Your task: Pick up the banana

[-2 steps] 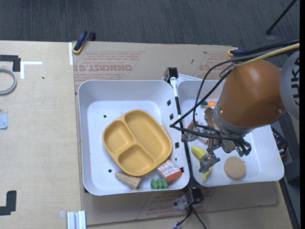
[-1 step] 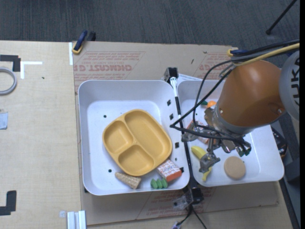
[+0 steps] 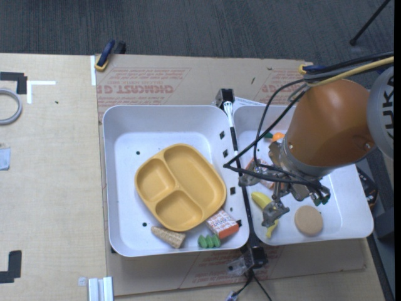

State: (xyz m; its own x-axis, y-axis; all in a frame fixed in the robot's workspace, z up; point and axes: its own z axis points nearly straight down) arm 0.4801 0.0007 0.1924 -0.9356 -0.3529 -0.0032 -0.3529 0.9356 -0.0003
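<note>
One banana [image 3: 261,201] under the fingers [image 3: 272,216], their spread impossible to tell; one yellow plate [image 3: 180,187], two white bins [image 3: 119,187].

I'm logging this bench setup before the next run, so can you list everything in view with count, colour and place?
bins: two, white, side by side on the bench
divided plate: one, yellow, in the left bin
cone: one, tan, left bin's near edge
carton: one, red and white, left bin, beside the plate
green item: one, left bin's near edge
banana: one, yellow, right bin, partly under the hand
round cookie: one, tan, right bin
orange item: one, right bin's far side, mostly hidden
arm: one, grey with orange band, over the right bin
hand: one, above the banana
</note>
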